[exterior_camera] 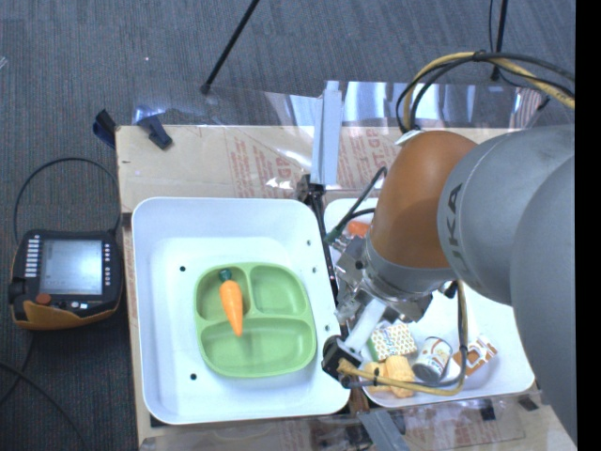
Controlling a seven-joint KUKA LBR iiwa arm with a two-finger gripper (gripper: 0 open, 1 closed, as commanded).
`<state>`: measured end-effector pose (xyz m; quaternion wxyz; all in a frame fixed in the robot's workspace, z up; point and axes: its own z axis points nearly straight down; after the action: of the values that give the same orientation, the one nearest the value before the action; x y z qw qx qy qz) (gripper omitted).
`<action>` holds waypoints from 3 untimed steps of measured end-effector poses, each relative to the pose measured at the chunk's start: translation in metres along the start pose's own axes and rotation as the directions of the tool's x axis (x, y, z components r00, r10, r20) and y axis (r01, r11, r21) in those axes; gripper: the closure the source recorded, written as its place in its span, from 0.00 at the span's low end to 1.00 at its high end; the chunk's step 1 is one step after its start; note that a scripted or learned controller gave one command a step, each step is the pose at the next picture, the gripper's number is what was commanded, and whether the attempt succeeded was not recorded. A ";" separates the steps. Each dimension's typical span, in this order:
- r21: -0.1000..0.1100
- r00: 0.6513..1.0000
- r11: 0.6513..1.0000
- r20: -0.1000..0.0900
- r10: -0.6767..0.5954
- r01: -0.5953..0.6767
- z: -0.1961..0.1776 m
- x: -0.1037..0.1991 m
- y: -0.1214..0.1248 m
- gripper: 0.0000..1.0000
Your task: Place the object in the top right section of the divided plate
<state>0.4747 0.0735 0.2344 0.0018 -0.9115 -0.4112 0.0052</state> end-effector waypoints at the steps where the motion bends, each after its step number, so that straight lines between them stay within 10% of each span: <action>1: -0.004 0.838 0.838 0.000 -0.545 0.545 -0.012 0.033 -0.015 1.00; 2: 0.000 0.955 0.955 -0.002 -0.296 0.296 0.032 -0.036 0.033 1.00; 3: -0.001 0.999 0.999 -0.001 -0.043 0.043 0.032 0.020 -0.018 1.00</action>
<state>0.4744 0.1001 0.2023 0.0016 -0.9024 -0.4308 0.0046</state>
